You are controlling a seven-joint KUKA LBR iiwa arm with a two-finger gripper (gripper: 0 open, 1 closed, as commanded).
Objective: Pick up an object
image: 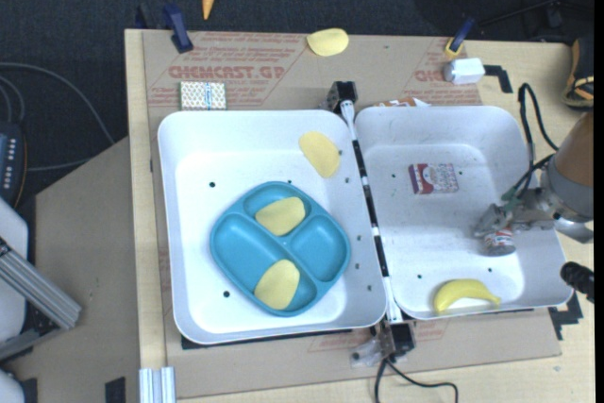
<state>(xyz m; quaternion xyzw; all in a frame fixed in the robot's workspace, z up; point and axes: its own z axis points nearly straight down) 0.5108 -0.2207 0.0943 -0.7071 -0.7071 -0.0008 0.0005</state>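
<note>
The right bin (444,123) holds a small red-and-white packet (432,178) near its middle and a yellow banana (465,294) near its front edge. My gripper (497,231) is low at the right side of this bin, above and right of the banana, touching neither of the two. The left bin (189,156) holds a blue divided plate (316,245) with two yellow pieces (280,214) (276,283) in its compartments, and a third yellow piece (320,152) lies on the bin floor behind the plate.
The grey arm (571,184) comes in over the right bin's right edge. On the bench behind the bins lie a yellow item (327,41), a patterned packet (202,94), a blue clip (176,28) and a white block (466,70).
</note>
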